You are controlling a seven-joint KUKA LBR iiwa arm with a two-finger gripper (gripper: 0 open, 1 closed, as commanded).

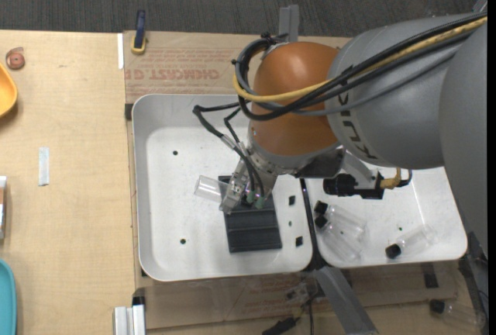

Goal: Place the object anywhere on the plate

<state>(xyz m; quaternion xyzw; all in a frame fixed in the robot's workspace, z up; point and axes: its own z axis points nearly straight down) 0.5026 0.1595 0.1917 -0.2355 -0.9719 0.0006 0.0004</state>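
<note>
The arm's orange band [294,101] looms over the left bin [155,170], blocking much of its far side, and the gripper [242,194] sits low just above a dark ribbed block [253,229]. A small clear plastic piece [206,187] lies right beside the gripper's tip, though whether anything is gripped cannot be told. Clear bottles [345,231] blur together in the right bin [434,194].

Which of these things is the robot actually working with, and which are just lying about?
Job, likely: end effector; clear cup beside it, left bin.
Lying about: clear bottles, right bin; blue clamp; orange dish.
</note>
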